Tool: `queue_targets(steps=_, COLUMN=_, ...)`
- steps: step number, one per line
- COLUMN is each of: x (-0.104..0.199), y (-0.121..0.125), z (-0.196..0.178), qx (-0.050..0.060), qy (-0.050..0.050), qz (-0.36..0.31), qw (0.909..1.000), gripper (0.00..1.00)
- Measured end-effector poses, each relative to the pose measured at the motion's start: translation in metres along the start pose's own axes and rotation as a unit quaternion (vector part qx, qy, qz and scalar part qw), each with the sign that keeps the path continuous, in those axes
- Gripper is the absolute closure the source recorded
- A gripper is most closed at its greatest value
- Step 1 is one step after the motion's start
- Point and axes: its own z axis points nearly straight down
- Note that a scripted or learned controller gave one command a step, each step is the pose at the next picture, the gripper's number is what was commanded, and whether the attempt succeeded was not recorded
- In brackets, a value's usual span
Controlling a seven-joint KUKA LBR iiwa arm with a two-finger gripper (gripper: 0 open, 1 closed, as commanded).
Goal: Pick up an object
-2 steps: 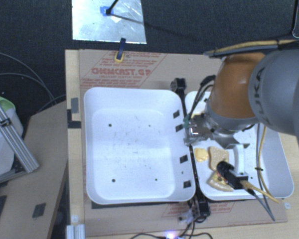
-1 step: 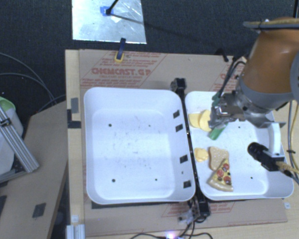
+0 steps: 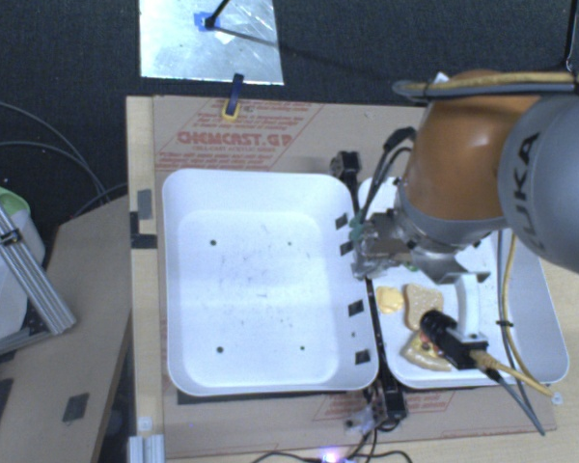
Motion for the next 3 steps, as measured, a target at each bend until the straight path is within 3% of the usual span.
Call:
queue_targets(steps=1, x=0.002, y=0.007, z=-0.073, qx=-0.005, qy=0.0, qz=0.003, qw=1.0, gripper=1.0)
queue_targets(steps=2, x=0.072, y=0.002, z=-0.143, qx=-0.005, qy=0.001, qz=-0.001, qw=1.0, gripper=1.0)
queue_targets(steps=3, x=0.067, y=0.003, z=-0.151, qx=-0.003, qy=-0.001, qz=0.001, qw=1.0, gripper=1.0)
